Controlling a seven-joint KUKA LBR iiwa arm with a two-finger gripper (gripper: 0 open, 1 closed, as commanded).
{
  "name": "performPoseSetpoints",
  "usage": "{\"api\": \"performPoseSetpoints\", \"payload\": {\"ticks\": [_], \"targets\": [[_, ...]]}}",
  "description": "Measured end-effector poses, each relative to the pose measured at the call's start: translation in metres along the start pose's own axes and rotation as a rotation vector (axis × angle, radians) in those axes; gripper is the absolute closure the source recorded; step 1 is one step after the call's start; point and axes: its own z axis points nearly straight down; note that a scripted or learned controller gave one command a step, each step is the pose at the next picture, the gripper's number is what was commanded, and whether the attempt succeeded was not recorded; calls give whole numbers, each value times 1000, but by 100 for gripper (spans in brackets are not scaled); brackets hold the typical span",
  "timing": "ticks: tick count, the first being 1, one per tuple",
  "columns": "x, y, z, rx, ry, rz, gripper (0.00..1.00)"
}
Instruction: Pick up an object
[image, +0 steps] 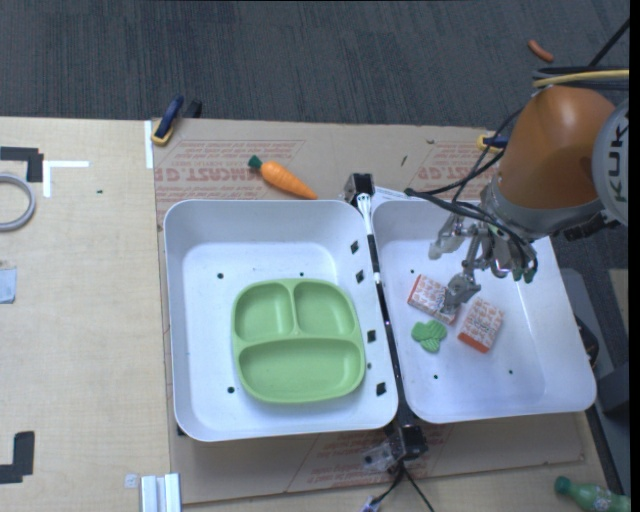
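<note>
In the right bin (520, 385) lie two small red-and-white boxes and a small green leafy piece (431, 336). One box (427, 293) is near the bin's left-middle, and the other box (481, 325) lies just right of it. My gripper (461, 293) hangs low between the two boxes, its tip close to the right edge of the left box. Nothing shows held in it. The grey arm with its orange band (555, 145) reaches in from the upper right, and cables partly cover the wrist.
The left bin (195, 300) holds a green divided plate (297, 340). An orange toy carrot (284, 178) lies on the cardboard behind the bins. A blue clip (168, 119) sits at the cardboard's far left corner. A black clamp (359, 187) joins the bins' far edges.
</note>
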Motion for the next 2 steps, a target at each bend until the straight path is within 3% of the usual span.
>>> {"api": "performPoseSetpoints", "payload": {"ticks": [1, 2], "targets": [[27, -38, 63, 1, -6, -81, 0], [70, -15, 62, 3, -14, -172, 0]]}}
